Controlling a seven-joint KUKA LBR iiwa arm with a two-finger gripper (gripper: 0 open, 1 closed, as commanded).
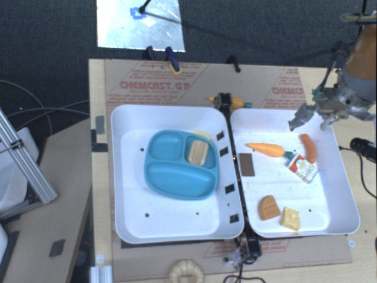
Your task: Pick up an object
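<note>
The right bin [339, 187] holds an orange carrot [266, 150], a red sausage [308, 147], a small white and red carton [303, 170], a brown bar [247, 164], a toast-coloured piece [269, 207] and a pale yellow cracker [290, 218]. My gripper [311, 121] hangs over the bin's far edge, above and behind the sausage. Its fingers [296, 120] are open with nothing between them.
The left bin [126, 158] bears a blue divided plate [177, 175] with a tan bread slice [198, 152] in its upper right compartment. A black hinge strip [234, 164] runs between the bins. A yellow object [235, 102] lies behind the bins.
</note>
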